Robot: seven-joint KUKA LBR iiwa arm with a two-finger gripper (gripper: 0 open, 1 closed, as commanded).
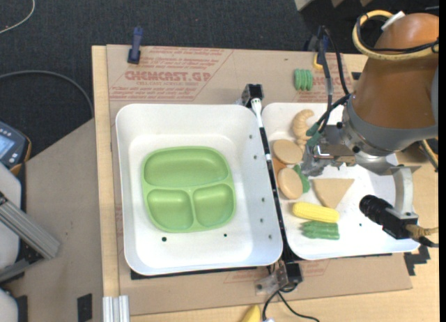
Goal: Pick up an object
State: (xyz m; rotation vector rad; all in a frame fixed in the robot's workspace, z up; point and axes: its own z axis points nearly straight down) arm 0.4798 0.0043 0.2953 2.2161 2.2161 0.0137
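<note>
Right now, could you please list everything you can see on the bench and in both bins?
board: one, brown, under both bins
left bin: one, white, left side
right bin: one, white, right side
divided plate: one, green, middle of left bin
tan food pieces: four, tan, right bin's left part
corn cob: one, yellow, right bin, near front
green vegetable: one, green, just in front of the corn
ridged piece: one, green, on the board behind right bin
clamp: one, blue, board's back-left edge
arm: one, grey and orange, over right bin
end effector: one, grey, above the tan pieces
</note>
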